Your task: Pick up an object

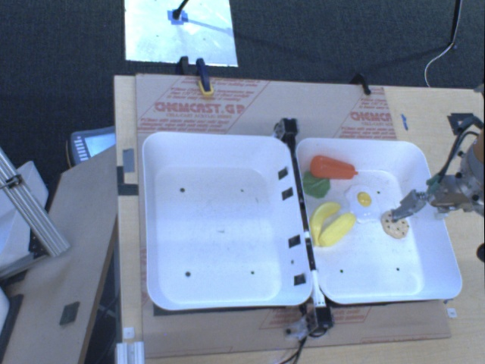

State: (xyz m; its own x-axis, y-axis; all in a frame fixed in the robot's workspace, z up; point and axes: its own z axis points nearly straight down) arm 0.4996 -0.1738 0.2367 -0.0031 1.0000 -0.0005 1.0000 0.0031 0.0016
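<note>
The right bin (436, 271) holds several toy foods. An orange carrot (333, 167) with a green top (316, 185) lies at its far left. A fried egg (364, 199) sits mid-bin, and a yellow banana (332, 224) lies by the divider. A speckled round cookie (395, 225) rests right of the egg. My gripper (404, 206) comes in from the right edge and hovers just above and to the right of the cookie, its tip close to it. Nothing shows in its grasp.
The left bin (220, 226) stands beside the right one, joined by a black-clipped divider (299, 211). Both rest on a cardboard sheet (227, 105) on the bench. A yellow clamp (204, 78) sits at the far edge.
</note>
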